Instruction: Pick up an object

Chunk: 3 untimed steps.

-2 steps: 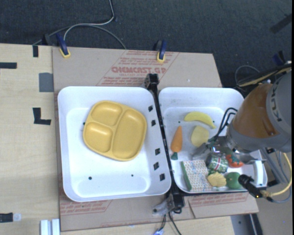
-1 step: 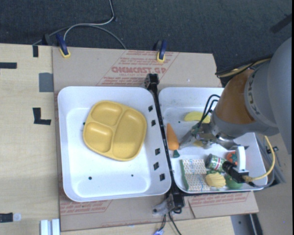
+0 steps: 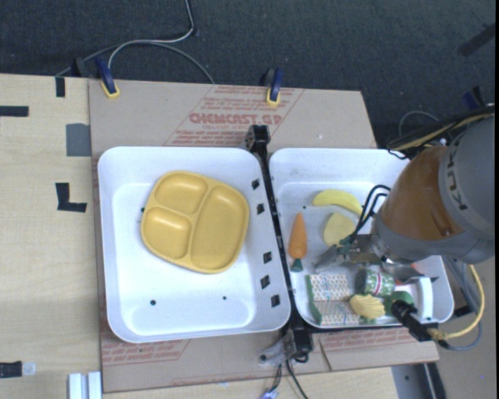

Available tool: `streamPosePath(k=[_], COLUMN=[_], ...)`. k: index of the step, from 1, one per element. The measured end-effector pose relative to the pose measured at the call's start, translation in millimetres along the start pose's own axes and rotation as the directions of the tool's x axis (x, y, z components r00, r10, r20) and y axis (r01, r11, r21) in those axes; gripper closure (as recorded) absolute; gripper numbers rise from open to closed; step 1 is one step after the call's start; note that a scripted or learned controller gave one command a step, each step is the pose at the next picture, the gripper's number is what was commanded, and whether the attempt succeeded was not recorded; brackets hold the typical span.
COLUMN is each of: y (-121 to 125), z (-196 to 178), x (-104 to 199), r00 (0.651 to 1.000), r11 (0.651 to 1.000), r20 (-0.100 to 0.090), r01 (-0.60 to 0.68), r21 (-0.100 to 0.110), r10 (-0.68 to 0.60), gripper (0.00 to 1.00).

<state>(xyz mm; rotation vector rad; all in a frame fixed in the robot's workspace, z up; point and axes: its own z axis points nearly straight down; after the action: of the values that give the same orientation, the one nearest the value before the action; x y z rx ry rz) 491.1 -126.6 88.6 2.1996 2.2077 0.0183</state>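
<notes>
Red print on the cardboard sheet point(image 3: 233, 115) under the bins reads "CHEMCAST", with a few more characters after it too small to make out; white lettering on the grey arm point(image 3: 474, 198) at the right edge begins "KU". Cardboard lies on a pale wooden bench point(image 3: 33, 248) marked with black tape angles, held at its far edge by two blue-and-yellow clamps point(image 3: 274, 86); dark carpet point(image 3: 316, 23) beyond, a thin pale cable looping across it. Left bin point(image 3: 121, 223) holds a yellow divided plate point(image 3: 195, 221), three compartments, lying flat toward the far half. Right bin point(image 3: 295, 169) holds a banana point(image 3: 336, 199) near the far wall, a yellow slice-shaped piece point(image 3: 339, 226) just beside it, an orange carrot point(image 3: 298, 238) with green top close to the divider, a patterned flat packet point(image 3: 329, 289), a small yellow lumpy item point(image 3: 366, 306) near the front wall, a green-labelled can point(image 3: 379, 284). Gripper point(image 3: 343, 254) sits low over the right bin among these, between yellow piece and packet; fingers blurred against clutter, so opening and any hold cannot be told
</notes>
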Motion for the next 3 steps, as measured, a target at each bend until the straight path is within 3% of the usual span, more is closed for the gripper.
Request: streamPosePath(k=[1,2,3], y=[47,161,111], z=[4,7,5], x=[-1,18,13], r00=[1.0,1.0,1.0], r11=[1.0,1.0,1.0], r20=[-0.008,-0.009,-0.007], r01=[-0.002,-0.001,-0.002], r21=[0.022,0.024,0.024], r10=[0.003,0.001,0.002], gripper=[0.0,0.0,0.0])
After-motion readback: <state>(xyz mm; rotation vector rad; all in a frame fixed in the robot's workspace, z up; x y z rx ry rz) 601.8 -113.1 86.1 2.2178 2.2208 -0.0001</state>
